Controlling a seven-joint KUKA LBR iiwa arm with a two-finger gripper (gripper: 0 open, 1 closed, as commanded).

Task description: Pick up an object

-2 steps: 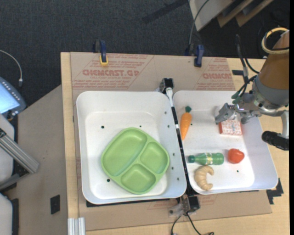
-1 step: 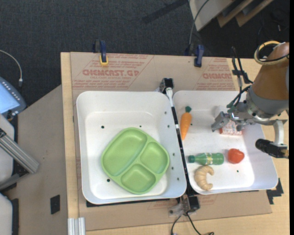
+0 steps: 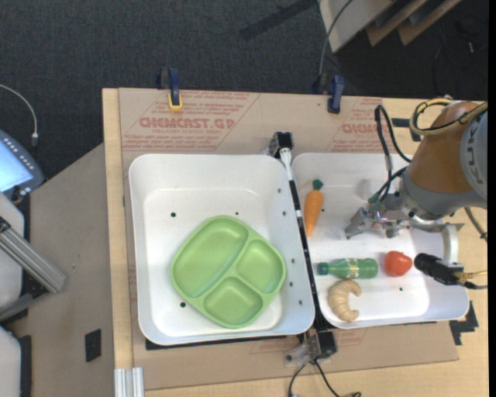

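- Floor (image 3: 70, 46): dark grey carpet, visible along the top and left.
- Worktop (image 3: 232, 120): brown board with red printed lettering, held by two blue clamps (image 3: 174, 87) at the rear edge.
- Black cables (image 3: 341, 23) trail across the floor at upper right.
- Cardboard pieces (image 3: 403, 19) lie at the top edge.
- Aluminium rail (image 3: 31, 260) at far left.

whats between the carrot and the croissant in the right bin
In the camera view, the green bottle lies on its side between the carrot above and the croissant below, close to the croissant.
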